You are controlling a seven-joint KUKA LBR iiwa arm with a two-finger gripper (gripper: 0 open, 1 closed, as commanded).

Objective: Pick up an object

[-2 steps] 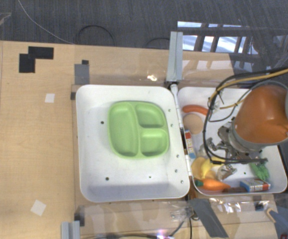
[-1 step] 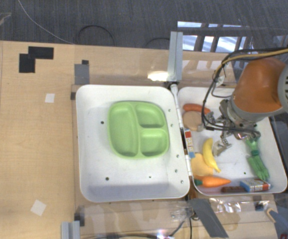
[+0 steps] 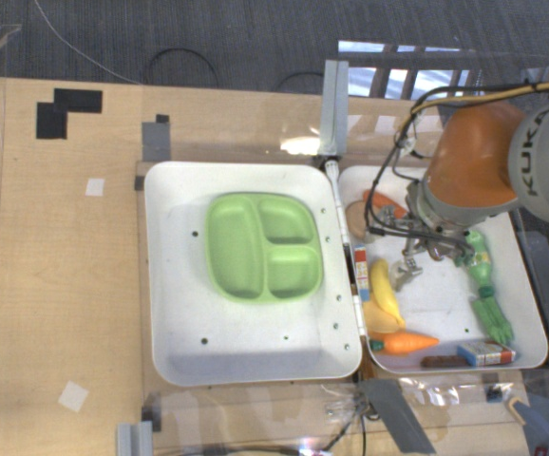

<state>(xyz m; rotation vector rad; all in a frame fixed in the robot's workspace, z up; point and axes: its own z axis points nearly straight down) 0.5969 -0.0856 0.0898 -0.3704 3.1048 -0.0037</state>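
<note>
The gripper (image 3: 409, 272) is seen low in the right bin (image 3: 531, 345), just beside the banana (image 3: 383, 293); whether it is open or closed cannot be told, as it is small and blurred; a carrot (image 3: 409, 343) lies nearer the front wall; the left bin (image 3: 175, 283) holds a green divided tray (image 3: 261, 246).

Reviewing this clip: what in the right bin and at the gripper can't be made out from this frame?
- Gripper: seen from above under the arm's wrist, too small to tell if it is open or shut, or holds anything.
- Orange item at the back of the right bin: mostly covered by the arm and cables.
- Green items: upper ends hidden under the wrist.
- Small box: label too small to read.
</note>
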